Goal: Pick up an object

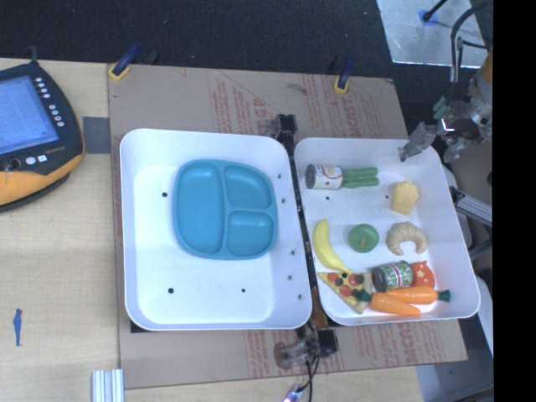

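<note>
**Operator:** Currently, what is the status of the pick?

**Technician:** No object is lifted yet. The pincer [429, 141] sits at the upper right rim of the right bin [462, 249], above the bin's far corner. Whether it is released or clenched cannot be told — the tip is small and partly lost against the rim. Nothing shows in its grip.

**Operator:** Where are the candidate objects?

**Technician:** All lie in the right bin. Along the far side: a small can [324, 176] lying on its side, touching a green vegetable piece [360, 176]. To the right of these, a yellow corn piece [404, 197], the object nearest the pincer. In the middle: a banana [327, 246], a green round fruit [363, 238] and a croissant [406, 238]. On the near side: a pizza slice [346, 287], a green-labelled can [394, 275] and a carrot [404, 300], packed close together.

**Operator:** And the left bin?

**Technician:** It holds a blue divided tray [224, 209], resting flat. Both bins sit on a brown board on the tabletop [59, 258].

**Operator:** Remaining work?

**Technician:** By my judgement, the whole sequence remains — select a target, descend, grasp, lift. The corn piece stands apart from its neighbours, so it looks the easier approach.
</note>
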Robot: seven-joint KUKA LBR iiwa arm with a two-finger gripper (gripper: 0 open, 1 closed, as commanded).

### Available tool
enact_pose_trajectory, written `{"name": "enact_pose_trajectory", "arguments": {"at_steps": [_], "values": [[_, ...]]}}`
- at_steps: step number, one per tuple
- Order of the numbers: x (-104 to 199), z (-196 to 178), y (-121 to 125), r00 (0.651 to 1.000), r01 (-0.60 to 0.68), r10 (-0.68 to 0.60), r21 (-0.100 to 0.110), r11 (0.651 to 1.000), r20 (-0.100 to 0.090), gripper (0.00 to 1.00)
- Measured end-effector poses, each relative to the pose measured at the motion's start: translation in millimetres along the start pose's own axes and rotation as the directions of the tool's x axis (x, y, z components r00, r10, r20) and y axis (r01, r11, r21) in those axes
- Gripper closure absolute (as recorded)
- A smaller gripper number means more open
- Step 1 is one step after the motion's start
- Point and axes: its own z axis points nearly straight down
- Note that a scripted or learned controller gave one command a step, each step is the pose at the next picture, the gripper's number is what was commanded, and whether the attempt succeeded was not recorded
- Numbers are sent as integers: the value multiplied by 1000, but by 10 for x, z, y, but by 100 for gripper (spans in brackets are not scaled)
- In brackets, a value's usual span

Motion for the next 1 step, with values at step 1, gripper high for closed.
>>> {"name": "enact_pose_trajectory", "arguments": {"at_steps": [1], "values": [[-40, 1349, -949, 1000, 1, -1, 2, 1000, -1, 0]]}}
